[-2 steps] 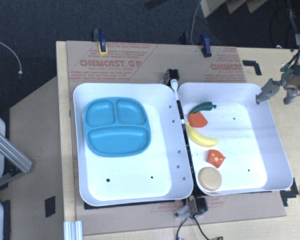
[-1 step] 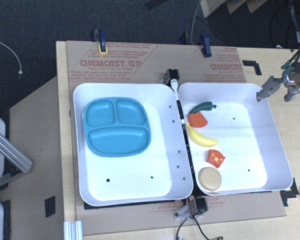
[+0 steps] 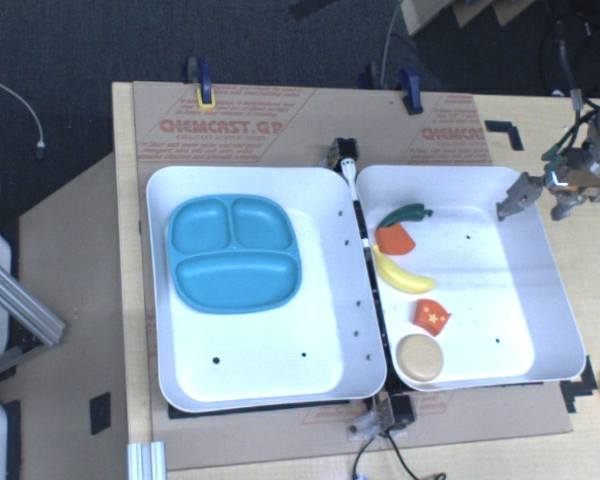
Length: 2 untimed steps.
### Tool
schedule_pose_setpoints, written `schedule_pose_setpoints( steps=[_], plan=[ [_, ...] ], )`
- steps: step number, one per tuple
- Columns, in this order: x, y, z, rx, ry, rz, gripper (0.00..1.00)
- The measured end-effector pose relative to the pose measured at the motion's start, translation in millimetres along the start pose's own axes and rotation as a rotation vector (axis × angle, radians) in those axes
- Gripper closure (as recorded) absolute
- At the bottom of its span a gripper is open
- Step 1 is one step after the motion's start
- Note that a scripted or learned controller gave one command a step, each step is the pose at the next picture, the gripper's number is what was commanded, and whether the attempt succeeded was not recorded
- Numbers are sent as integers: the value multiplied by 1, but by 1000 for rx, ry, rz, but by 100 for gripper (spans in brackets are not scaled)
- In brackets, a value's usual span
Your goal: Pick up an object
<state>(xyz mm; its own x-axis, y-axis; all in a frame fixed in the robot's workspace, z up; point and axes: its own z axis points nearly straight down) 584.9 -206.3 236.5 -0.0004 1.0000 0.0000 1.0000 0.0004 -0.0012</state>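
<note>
- While hovering over the right bin's (image 3: pixel 540 298) upper right corner, jaws (image 3: pixel 536 196) visible at frame edge; cannot tell whether spread or pressed together, nothing seen between them.
- Right bin, along its left side, top to bottom: green pepper (image 3: pixel 406 213), red-orange piece (image 3: pixel 395 239), banana (image 3: pixel 404 275), small red item (image 3: pixel 431 316), round tan disc (image 3: pixel 419 358).
- Banana touching red-orange piece; rest slightly apart.
- Left bin (image 3: pixel 320 298): blue divided plate (image 3: pixel 235 253), upper left.
- Both bins side by side on tabletop (image 3: pixel 280 128).

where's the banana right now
The banana lies in the right bin, near its left wall, just below the orange-red pepper and above the small red piece.
</note>
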Motion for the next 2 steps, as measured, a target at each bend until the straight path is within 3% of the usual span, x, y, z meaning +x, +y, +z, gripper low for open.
schedule_pose_setpoints(
  steps=[2],
  plan=[
    [-2, -18, 105, 2, 1, 1, 0]
  ],
)
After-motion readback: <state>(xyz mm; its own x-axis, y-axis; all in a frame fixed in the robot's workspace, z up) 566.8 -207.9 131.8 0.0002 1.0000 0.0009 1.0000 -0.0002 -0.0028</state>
